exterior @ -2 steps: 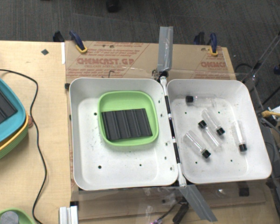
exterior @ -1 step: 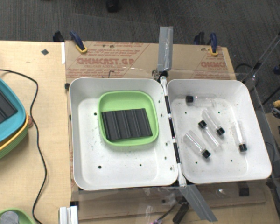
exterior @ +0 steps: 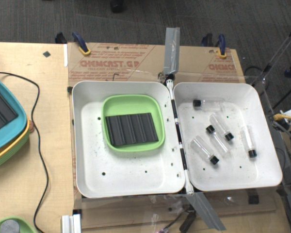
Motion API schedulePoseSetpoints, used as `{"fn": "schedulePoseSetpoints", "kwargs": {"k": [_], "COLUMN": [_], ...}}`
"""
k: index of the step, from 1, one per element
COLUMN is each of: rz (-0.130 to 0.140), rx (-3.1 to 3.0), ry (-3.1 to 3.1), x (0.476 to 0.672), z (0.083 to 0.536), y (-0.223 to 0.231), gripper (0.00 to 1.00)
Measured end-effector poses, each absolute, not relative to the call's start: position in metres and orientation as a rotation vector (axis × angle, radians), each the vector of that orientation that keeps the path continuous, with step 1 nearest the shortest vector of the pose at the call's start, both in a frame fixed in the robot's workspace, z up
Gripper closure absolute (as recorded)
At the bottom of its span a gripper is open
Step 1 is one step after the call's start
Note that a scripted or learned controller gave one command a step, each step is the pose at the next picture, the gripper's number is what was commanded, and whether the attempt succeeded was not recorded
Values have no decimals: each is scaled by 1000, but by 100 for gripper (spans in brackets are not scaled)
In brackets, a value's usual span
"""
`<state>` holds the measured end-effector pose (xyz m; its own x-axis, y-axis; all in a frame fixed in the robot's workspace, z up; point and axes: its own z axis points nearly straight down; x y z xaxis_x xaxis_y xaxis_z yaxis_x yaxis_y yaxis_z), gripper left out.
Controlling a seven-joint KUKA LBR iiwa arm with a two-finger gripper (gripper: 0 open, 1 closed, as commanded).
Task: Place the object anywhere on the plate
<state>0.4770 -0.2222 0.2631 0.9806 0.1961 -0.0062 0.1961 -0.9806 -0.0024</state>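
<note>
A light green square plate (exterior: 133, 106) rests in the left white bin (exterior: 87, 169), toward its back. A dark ribbed mat (exterior: 132, 129) lies on the plate. In the right white bin (exterior: 262, 174) lie several clear plastic tubes with black caps: one near the middle (exterior: 220, 128), one lower down (exterior: 205, 150), one at the right (exterior: 249, 141). A loose black cap (exterior: 197, 103) sits near that bin's back.
Brown cardboard (exterior: 116, 61) with blue and orange clamps lies behind the bins. A stack of teal and green plates (exterior: 7, 125) stands at the far left on the wooden bench, with a black cable (exterior: 39, 149) trailing beside it.
</note>
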Motion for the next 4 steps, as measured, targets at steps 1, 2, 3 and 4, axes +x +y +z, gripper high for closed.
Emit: {"fn": "schedulePoseSetpoints", "kwargs": {"k": [1, 2, 3, 4], "rz": [8, 10, 10, 7], "rx": [-3125, -3124, -3124, -3124], "ry": [-319, -310, -308, -326], "x": [478, 477, 477, 478], "z": [294, 258, 244, 284], "y": [-222, -222, -222, -222], "gripper": [0, 0, 0, 0]}}
